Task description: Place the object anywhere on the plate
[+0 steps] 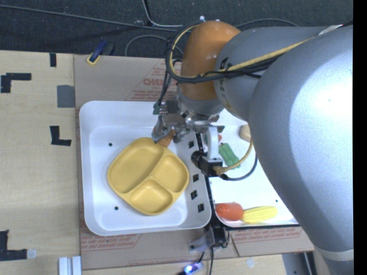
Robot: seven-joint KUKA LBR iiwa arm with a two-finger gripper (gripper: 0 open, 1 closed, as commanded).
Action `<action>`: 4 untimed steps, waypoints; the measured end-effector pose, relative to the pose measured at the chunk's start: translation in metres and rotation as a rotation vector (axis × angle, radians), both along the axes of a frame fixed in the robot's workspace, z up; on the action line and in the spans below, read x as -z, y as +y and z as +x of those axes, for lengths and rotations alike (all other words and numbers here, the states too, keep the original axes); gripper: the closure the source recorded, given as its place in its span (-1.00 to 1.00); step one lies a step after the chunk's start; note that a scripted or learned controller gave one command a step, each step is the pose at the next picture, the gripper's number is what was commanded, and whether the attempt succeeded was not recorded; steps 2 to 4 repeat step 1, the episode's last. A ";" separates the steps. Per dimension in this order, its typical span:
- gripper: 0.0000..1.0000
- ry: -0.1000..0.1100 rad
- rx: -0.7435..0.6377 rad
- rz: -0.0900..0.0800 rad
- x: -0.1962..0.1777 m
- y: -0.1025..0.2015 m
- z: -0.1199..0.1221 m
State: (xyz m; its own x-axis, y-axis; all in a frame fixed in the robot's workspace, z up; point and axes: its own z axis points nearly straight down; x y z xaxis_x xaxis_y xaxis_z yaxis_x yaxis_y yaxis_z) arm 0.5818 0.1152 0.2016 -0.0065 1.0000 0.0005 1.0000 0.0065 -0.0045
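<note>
Lying nearest the camera, in the right bin, a yellow corn cob touches a red tomato, right of the yellow divided plate. The plate rests in the left bin. At its far rim the gripper pinches a small orange-brown object, and beyond the plate's right a green piece lies beside the arm.

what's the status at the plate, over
Tool over the yellow plate's upper rim, small orange-brown object at its tip. Plate in left bin. Nothing blocking.
</note>
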 end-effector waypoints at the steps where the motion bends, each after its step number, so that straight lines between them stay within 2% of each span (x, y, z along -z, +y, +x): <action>1: -1.00 0.001 0.003 -0.002 0.000 -0.003 0.000; 4: -1.00 0.001 0.003 -0.002 0.000 -0.003 0.000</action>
